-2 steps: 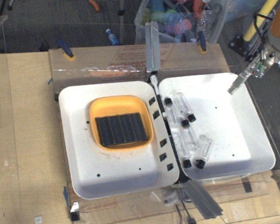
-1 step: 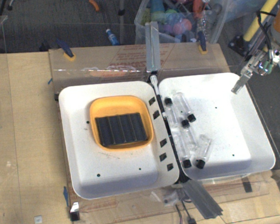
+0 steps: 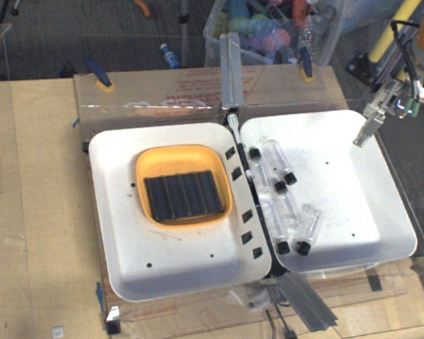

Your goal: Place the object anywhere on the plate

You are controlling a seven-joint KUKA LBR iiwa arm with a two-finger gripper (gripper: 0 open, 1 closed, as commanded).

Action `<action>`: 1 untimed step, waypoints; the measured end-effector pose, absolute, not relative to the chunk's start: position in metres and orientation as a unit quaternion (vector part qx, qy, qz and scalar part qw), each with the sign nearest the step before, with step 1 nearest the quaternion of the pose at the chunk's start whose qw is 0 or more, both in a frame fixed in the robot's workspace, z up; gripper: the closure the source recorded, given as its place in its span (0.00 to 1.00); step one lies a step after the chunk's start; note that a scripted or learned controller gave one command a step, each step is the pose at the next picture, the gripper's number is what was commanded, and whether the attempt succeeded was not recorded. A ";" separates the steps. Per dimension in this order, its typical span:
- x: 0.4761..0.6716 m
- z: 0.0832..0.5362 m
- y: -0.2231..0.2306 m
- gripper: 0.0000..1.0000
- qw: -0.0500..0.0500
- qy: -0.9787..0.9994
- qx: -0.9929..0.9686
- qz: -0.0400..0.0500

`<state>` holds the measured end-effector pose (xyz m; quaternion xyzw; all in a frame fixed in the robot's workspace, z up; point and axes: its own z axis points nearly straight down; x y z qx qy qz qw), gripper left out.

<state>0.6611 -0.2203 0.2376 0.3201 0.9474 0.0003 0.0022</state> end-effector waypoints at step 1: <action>0.661 0.236 -0.220 0.00 0.002 0.951 0.309 0.000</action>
